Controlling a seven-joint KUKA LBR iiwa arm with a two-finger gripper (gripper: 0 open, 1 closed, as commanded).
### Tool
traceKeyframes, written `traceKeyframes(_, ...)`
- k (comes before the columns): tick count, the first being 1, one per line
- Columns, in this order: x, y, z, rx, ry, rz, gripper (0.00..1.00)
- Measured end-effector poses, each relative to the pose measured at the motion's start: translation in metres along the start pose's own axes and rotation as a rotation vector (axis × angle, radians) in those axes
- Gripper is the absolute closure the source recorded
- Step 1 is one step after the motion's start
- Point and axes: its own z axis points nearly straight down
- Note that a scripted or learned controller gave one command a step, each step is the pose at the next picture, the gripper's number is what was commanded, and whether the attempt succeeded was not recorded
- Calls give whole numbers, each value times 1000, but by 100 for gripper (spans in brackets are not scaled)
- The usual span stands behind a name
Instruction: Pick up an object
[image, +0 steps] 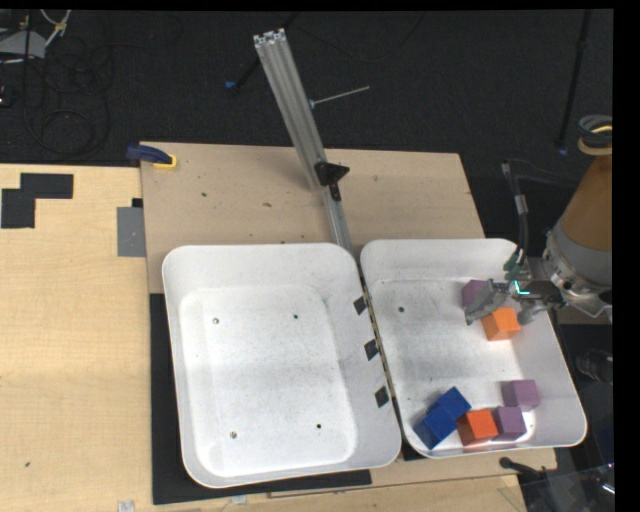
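Note:
My gripper (500, 311) is low in the right bin (420, 262), near its far right side, and stands open. An orange block (503, 326) lies just beneath it, between the spread fingers, resting on the bin floor. A purple block (474, 293) sits right beside the gripper's left finger. At the bin's near edge lie a blue block (442, 416), a second orange block (480, 426) and two more purple blocks (520, 392) (511, 422).
The left bin (200, 270) stands beside the right one, with black clips (370, 348) along the shared rim. A slanted aluminium bar (295, 110) rises behind the bins. The arm's body (590, 240) looms over the right bin's far right corner.

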Motion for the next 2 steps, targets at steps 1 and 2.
traceKeyframes(1, -1, 1, -2, -5, -1, 3, 0)
traceKeyframes(2, 3, 7, 45, 0, -1, 2, 0)
